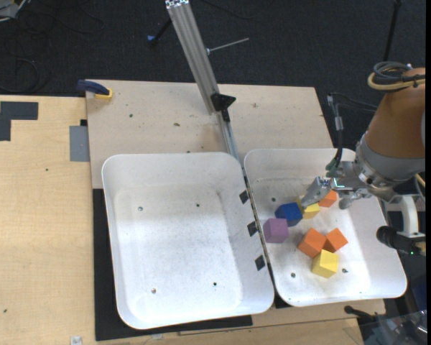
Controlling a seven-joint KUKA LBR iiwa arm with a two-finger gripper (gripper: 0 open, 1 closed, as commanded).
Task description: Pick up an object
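I see the pincer (323,190) low inside the right bin (388,282), toward its far side, w/ the grey arm (391,131) and its orange band coming in from the right. Can't tell its state from this angle; the metal parts blur together.

Taking the blue cube (289,213) as my landmark: the pincer sits just up and right of it. A small yellow block (311,209) is touching or nearly touching the blue cube's right side, directly under the pincer tip. A small orange block (328,198) is just right of that yellow one, close against the pincer; I can't tell whether it is gripped or only lying beside it.

The purple cube (276,230) is just below-left of the blue cube, near the bin's left wall. Below-right of the blue cube are two orange cubes side by side: the bigger orange cube (312,242) and, touching its right, the second orange cube (336,239). The yellow cube (325,263) sits just below those two, approx. touching them.

Left of the blue cube, across the divider w/ black clips, is the left bin (122,192). Both bins rest on the counter (158,121). Up from the blue cube, a slanted aluminium rail (197,56) w/ a checkered top rises from between the bins. Far upper-left on the counter edge is a blue and yellow clamp (95,88).
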